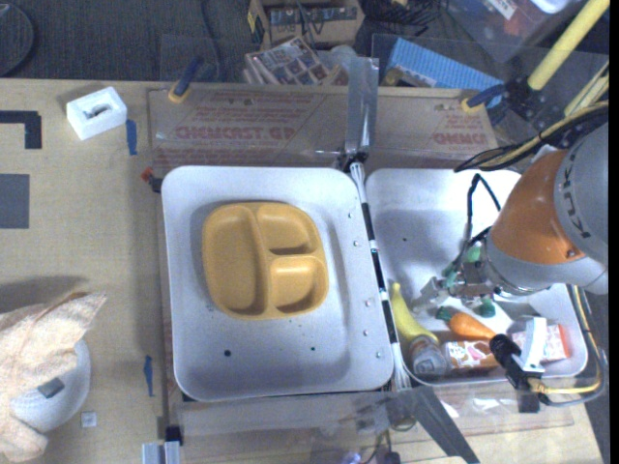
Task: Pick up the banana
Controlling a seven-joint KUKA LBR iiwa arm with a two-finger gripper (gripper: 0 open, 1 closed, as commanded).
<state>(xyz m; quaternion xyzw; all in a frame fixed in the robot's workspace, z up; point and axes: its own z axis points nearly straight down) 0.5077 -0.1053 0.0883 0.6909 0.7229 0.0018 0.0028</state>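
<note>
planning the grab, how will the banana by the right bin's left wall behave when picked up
The banana is curved and smooth, so it may pivot or slip. It looks like a light, stiff toy. It lies against the bin wall beside a can, so it may wedge.

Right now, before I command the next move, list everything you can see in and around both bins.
Bins: two, white, side by side.
Divided plate: one, yellow, left bin.
Banana: one, yellow, right bin, left wall.
Carrot: one, orange, right bin, beside banana.
Can: one, metal, right bin, front.
Packet: one, white and red, right bin, front right.
Small box: one, white, bench, far left.
Cloth: one, pale orange, bench, front left.
Arm: one, grey and orange, over right bin.
</note>
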